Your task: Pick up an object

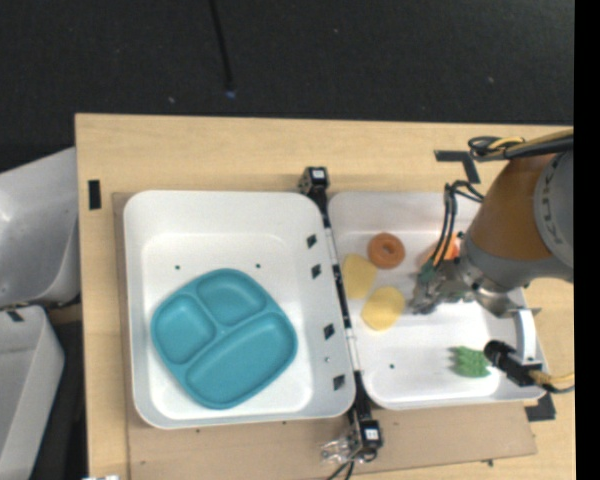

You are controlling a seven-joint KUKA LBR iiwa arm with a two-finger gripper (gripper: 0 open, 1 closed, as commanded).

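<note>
Gripper low in right bin, finger state unclear, yellow piece just left of it.

A pale wooden worktop spans the middle of the frame against a dark floor. Two shallow white bins sit on it side by side, touching along a clipped seam at centre. The left bin holds a blue divided plate with three compartments, lying flat in the bin's lower middle. The right bin lies at centre right. A white moulded shape stands at the far left edge, off the worktop.
</note>
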